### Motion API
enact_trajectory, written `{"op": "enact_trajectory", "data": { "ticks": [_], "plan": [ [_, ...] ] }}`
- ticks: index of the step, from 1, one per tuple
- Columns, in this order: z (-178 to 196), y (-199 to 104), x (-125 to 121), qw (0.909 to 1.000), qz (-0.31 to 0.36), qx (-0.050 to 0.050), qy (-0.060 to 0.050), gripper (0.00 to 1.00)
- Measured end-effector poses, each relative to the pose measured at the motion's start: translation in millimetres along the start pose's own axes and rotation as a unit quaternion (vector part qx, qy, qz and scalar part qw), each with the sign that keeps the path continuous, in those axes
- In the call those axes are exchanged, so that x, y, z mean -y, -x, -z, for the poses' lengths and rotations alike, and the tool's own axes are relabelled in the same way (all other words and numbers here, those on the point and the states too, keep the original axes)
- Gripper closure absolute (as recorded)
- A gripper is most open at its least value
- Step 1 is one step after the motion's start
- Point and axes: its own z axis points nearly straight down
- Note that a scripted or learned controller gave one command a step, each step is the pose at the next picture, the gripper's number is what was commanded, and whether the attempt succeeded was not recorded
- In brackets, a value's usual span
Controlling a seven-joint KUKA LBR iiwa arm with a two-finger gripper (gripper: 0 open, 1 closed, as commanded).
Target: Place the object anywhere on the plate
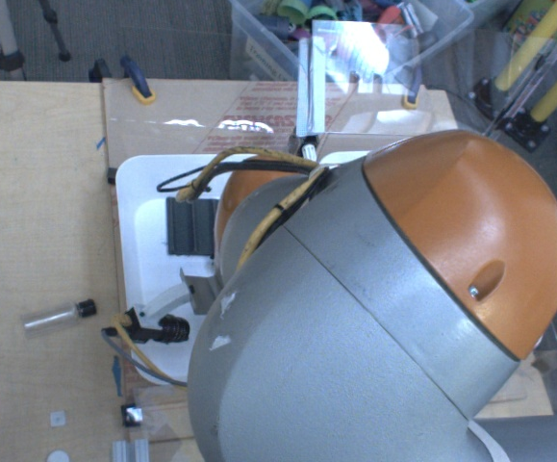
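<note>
Down on the pale wooden table (37, 210), the white bin (139, 200) is lying half-buried under the grey arm (355, 354), which is hiding object and plate. The pincer (201, 292) can't be judged spread or pressed together, so it should be going slowly and centring over the plate before releasing.

A robotics lab: wooden bench (28, 210), tripod legs (9, 60), cluttered tub (259, 37).

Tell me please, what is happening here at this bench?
The grey and orange arm is reaching in from the right and leaning over a white bin, covering most of it. What lies under the arm is hidden, so I cannot tell whether anything is being held or placed. A small vial lies on the wooden bench left of the bin.
</note>
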Motion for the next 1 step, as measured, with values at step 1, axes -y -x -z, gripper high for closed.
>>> {"op": "enact_trajectory", "data": {
  "ticks": [1],
  "plan": [
    [89.5,-62.4,-14.9,0.9986,0.053,-0.002,0.001,1.0]
  ]
}}
